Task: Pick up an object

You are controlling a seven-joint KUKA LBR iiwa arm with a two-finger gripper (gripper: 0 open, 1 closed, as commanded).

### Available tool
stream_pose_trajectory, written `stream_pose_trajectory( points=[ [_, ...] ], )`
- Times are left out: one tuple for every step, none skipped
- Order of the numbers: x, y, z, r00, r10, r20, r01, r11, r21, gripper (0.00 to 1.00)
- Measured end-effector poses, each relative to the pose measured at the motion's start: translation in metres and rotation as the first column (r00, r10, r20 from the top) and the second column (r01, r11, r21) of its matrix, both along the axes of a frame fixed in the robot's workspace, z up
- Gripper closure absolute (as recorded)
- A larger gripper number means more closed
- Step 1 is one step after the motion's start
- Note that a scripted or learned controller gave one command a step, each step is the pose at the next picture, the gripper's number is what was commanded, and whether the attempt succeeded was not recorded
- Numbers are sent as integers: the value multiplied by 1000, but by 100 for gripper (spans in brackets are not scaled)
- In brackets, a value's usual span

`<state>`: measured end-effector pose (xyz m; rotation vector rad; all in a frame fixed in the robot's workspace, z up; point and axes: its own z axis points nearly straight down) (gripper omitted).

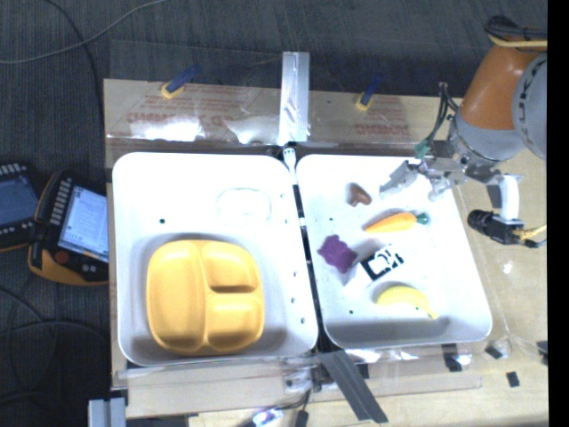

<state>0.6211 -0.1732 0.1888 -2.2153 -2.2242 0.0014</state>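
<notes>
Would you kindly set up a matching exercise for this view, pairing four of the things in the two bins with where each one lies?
Things:
1. yellow tray
2. carrot
3. banana
4. purple block

Places:
A. near the front rim of the right bin, close to its right corner
B. right bin, beside the divider between the bins
C. left bin, front half
D. middle of the right bin, just below the brown piece

Pairs: 1-C, 2-D, 3-A, 4-B
</notes>
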Motion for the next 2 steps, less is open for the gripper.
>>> stream_pose_trajectory(
  points=[
    [0, 0, 0, 1000, 0, 0, 0, 1000, 0, 0],
    [-11, 14, -89, 1000, 9, 1, -9, 1000, -5, 0]
  ],
)
